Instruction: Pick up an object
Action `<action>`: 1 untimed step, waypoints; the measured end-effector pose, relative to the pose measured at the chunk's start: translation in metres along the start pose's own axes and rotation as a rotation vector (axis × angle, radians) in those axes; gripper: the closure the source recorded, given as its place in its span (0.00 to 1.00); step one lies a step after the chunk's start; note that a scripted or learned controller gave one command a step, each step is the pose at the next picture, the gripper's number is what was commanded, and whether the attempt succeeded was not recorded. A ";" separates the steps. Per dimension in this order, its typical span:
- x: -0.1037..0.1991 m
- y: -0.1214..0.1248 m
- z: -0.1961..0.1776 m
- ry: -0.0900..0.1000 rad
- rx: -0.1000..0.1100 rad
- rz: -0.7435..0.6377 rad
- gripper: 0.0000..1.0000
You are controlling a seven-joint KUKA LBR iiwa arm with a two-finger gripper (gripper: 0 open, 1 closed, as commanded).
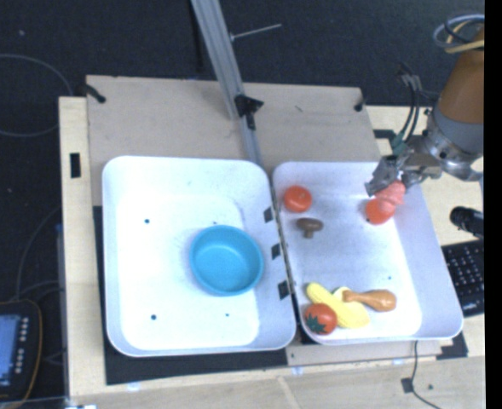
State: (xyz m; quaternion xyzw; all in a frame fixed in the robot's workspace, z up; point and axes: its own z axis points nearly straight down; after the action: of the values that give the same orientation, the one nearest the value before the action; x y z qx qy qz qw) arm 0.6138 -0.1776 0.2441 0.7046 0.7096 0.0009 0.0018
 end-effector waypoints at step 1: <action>0.043 -0.017 -0.007 0.003 0.003 -0.001 1.00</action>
State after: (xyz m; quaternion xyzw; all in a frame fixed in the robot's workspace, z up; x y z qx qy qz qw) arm 0.5966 -0.1345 0.2513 0.7044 0.7098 0.0010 -0.0003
